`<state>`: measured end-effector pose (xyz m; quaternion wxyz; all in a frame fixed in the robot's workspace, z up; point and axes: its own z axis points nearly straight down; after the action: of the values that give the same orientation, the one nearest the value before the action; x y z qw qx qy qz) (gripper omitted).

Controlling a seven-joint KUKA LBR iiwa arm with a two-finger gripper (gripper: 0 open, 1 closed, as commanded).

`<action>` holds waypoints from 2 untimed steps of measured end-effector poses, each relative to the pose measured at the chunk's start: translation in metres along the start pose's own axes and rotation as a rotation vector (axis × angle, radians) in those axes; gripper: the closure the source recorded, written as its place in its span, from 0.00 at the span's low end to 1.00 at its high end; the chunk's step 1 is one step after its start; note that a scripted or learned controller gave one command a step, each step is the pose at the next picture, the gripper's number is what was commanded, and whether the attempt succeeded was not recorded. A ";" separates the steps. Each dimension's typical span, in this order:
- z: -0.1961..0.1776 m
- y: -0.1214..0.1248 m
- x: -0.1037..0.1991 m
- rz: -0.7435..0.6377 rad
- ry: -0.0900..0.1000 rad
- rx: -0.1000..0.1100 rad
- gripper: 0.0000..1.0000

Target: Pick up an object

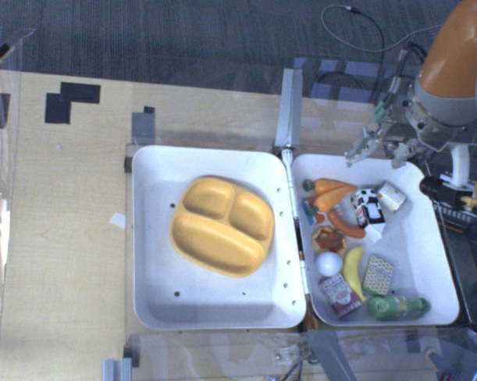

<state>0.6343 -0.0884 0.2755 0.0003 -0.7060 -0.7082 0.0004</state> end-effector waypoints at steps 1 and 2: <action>0.136 -0.002 -0.020 0.018 0.001 -0.009 0.00; 0.155 -0.003 -0.044 0.023 -0.008 -0.031 0.00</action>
<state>0.6308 -0.1324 0.1203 -0.0135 -0.7139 -0.7001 -0.0075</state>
